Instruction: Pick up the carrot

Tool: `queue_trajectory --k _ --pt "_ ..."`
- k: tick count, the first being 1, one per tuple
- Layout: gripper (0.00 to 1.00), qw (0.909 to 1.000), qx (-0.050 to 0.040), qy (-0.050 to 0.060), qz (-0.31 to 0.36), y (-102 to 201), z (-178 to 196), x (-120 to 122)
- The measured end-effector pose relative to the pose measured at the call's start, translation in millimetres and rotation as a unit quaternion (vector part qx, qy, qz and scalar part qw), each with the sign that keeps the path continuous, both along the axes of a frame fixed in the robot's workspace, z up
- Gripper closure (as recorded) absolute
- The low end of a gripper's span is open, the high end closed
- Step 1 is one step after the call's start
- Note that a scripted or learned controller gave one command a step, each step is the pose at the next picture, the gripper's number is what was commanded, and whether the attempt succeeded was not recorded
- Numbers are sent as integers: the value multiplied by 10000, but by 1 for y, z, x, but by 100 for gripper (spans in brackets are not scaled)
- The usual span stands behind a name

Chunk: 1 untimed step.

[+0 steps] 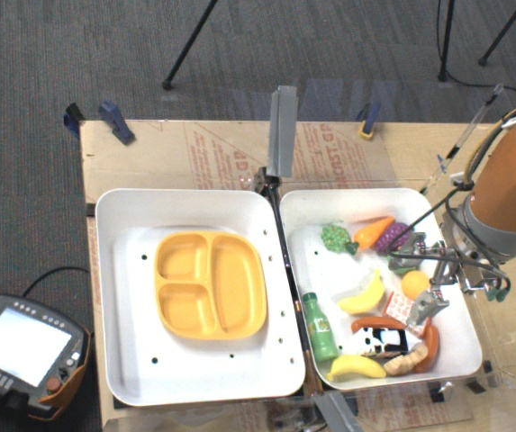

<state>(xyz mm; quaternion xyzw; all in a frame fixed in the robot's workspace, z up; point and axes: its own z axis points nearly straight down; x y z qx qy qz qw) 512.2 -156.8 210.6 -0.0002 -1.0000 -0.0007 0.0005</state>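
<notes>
Carrot (374, 231) lies at the back of the right bin (298, 207), just beside the broccoli (335, 238). The jaws (427, 308) hover nearer the bin's front, spread wide, gripping nothing. Best swing over and straddle the carrot crosswise. Brown tabletop (185, 156), grey carpet behind.

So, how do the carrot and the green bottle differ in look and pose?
The carrot is orange and tapered; the green bottle is green, with straight sides and a label. The carrot lies slanted near the far wall of the right bin, beside the broccoli; the bottle lies lengthwise along that bin's left wall, nearer the camera. Both lie flat in the same bin, apart from the gripper.
</notes>
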Motion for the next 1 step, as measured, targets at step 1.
queue_trajectory --k 1 --pt "0 9998 -9 -31 -216 2 -89 3"
